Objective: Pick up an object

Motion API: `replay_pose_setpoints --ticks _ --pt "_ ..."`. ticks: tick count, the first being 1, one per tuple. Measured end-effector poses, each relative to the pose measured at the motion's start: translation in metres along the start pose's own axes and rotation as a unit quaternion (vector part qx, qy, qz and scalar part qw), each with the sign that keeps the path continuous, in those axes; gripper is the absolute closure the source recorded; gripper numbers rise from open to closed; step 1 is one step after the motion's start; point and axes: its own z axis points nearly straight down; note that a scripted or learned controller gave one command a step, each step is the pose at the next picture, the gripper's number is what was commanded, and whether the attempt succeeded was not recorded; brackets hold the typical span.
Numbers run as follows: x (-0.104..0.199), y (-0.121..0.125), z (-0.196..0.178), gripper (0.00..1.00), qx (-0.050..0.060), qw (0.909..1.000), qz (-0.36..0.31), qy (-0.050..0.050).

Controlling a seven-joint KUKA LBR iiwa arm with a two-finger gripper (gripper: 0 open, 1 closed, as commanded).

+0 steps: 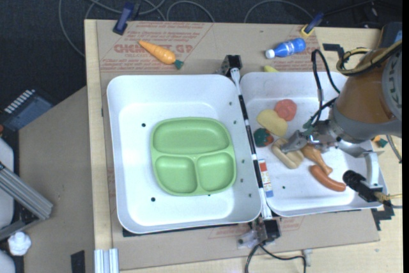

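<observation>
The right bin (300, 201) holds several toy foods: a yellow piece (271, 121), a pink-red round piece (285, 109), a small dark green piece (261, 136), a tan piece (285, 156), an orange carrot-like piece (317, 158) and a red-orange sausage (327, 179). My gripper (296, 142) reaches in from the right and sits low in this bin. It is just above the tan piece and beside the orange piece. The arm's orange band hides the bin's far right part.
The left bin (128, 137) holds a green divided plate (193, 155). On the bench behind the bins lie an orange toy carrot (160, 52), a blue and white bottle (286, 48) and a blue clip (124, 18). Cables run along the arm.
</observation>
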Motion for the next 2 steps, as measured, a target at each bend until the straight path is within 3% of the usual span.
replay_pose_setpoints --ticks 1,2 --pt "0.002 0.004 -0.015 1.00 -0.004 1.0000 0.000 0.002" --pt "0.057 0.063 -0.096 1.00 0.004 1.0000 -0.001 0.001"
